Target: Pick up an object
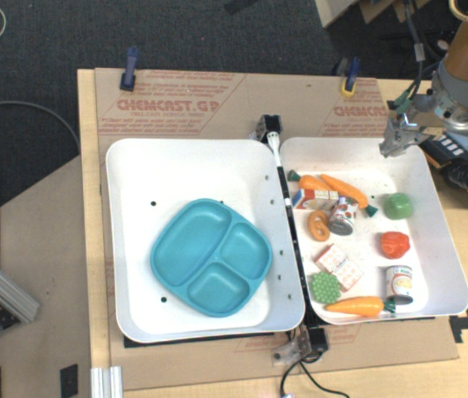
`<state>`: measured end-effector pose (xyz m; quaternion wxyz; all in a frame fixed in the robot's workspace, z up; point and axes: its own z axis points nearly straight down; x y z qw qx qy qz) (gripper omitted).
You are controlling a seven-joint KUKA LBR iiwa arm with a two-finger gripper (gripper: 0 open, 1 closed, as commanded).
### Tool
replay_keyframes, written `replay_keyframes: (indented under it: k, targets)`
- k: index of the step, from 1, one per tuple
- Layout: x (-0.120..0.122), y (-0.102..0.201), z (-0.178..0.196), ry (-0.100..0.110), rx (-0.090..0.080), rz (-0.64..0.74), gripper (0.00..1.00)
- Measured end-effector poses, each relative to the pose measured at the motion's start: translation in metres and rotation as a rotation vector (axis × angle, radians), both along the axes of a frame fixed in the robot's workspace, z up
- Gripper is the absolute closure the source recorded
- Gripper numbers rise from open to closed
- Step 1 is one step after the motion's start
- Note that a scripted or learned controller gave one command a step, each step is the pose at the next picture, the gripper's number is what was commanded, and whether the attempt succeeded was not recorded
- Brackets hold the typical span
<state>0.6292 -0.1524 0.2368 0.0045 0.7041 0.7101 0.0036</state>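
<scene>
The gripper (398,139) is hovering over the far edge of the right bin (450,247); I cannot tell how it is set. Nothing is being lifted: the carrot (343,188), green ball (398,206) and can (400,283) are lying untouched, so picking is all ahead.

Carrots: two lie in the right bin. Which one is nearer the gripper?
The upper carrot, beside the small boxes; the other carrot lies at the bin's near edge, far from the gripper.

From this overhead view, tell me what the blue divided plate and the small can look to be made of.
The blue three-compartment plate: likely moulded plastic, with a uniform matte colour and soft rounded ridges. The small cylindrical can: possibly metal or toy plastic; a printed label wraps it, leaving this open.
</scene>
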Motion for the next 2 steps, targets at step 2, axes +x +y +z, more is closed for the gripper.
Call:
replay_keyframes:
  k: [2]
  targets:
    - [-0.013,-0.073,-0.055,0.014,0.001,-0.011,1.00]
